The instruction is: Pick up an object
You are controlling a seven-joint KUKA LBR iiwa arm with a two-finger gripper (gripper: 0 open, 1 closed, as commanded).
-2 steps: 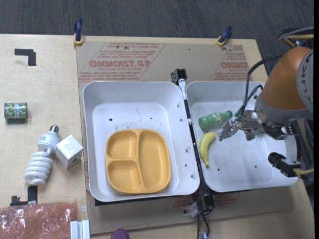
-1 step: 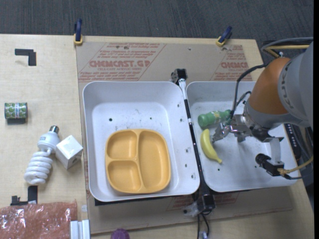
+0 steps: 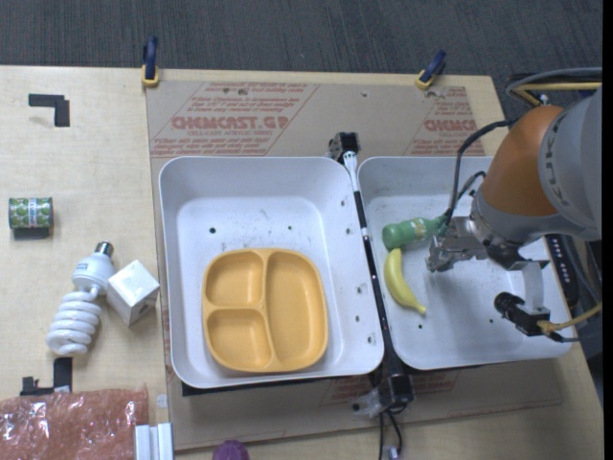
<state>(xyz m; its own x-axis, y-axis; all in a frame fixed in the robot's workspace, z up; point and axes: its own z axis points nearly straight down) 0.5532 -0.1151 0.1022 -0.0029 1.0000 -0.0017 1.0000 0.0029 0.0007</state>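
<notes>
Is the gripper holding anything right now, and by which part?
Cannot tell: the gripper sits beside the green bottle, just above the banana.

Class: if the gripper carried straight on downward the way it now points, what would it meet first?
Probably the bare floor of the right bin, just right of the banana. The gripper seems clear of the banana, though depth is unclear.

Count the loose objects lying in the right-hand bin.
2: a yellow banana near the right bin's left wall, and a green bottle just above it, beside the gripper. The arm may hide others.
</notes>
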